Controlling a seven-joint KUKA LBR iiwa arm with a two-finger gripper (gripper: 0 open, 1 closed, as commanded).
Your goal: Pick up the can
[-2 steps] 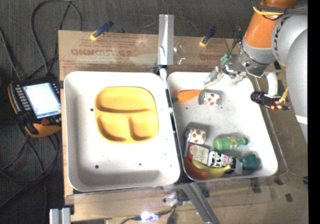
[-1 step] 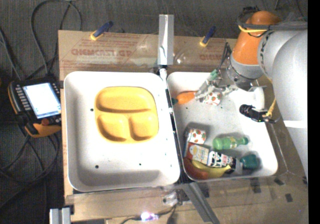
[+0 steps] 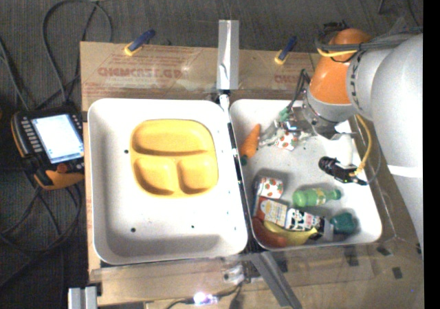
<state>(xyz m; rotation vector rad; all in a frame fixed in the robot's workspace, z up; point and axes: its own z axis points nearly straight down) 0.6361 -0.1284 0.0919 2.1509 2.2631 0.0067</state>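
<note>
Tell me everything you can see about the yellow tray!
The yellow tray looks like smooth plastic with rounded corners. It has three dips: one long one across the top and two smaller ones below. Nothing lies in them. It sits flat in the left white bin, a bit above the middle, turned slightly, touching only the bin's floor.

Bench (image 3: 158,70) carries left bin (image 3: 110,184), right bin (image 3: 371,221), side by side, touching.
</note>
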